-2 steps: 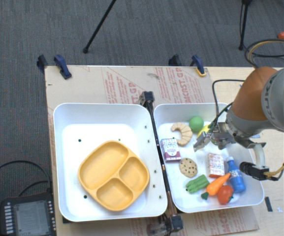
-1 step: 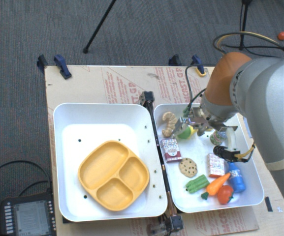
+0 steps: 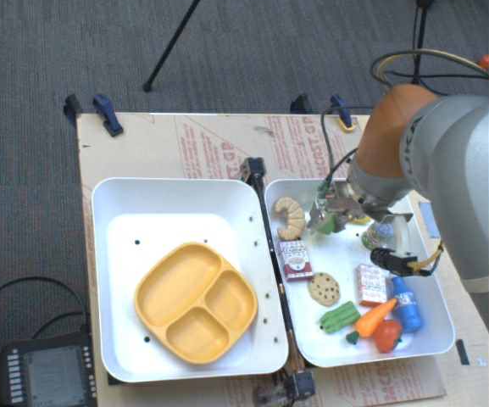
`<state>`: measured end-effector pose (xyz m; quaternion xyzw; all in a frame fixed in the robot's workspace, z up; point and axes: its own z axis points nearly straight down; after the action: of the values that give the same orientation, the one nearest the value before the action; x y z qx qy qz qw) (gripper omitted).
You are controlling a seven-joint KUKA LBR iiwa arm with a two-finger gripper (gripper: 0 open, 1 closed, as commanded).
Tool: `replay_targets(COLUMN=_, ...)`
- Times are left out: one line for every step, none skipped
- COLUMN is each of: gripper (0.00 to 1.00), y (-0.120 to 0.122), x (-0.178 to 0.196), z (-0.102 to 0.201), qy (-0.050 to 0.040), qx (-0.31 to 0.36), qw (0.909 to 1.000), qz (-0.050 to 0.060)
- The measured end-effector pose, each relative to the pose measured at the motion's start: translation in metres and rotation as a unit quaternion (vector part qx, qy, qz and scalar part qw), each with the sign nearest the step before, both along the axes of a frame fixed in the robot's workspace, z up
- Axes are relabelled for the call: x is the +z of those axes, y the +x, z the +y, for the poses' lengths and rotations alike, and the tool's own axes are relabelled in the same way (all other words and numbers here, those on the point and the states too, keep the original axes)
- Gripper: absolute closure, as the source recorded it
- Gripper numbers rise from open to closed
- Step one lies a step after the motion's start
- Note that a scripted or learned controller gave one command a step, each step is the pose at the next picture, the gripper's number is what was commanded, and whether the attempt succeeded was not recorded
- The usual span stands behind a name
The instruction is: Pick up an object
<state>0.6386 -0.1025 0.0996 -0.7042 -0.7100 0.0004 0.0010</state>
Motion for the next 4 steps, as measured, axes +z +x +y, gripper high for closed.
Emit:
replay_targets(gripper=1.0, y=-0.042, x=0.089, z=0.051, qy=0.0001, qx=-0.002, qw=1.0, qz=-0.001)
replay_targets(gripper=1.0, y=-0.021, x=0.1, z=0.137, qy=0.0003, qx=-0.001, qw=1.0, qz=0.0)
replay_targets(gripper=1.0, y=-0.021, x=0.11, z=0.137, qy=-0.0001, qx=0.001, qw=1.0, qz=0.001)
replay_targets(gripper=1.0, y=-0.021, x=0.119, z=0.137, qy=-0.0001, qx=0.004, qw=1.0, qz=0.002)
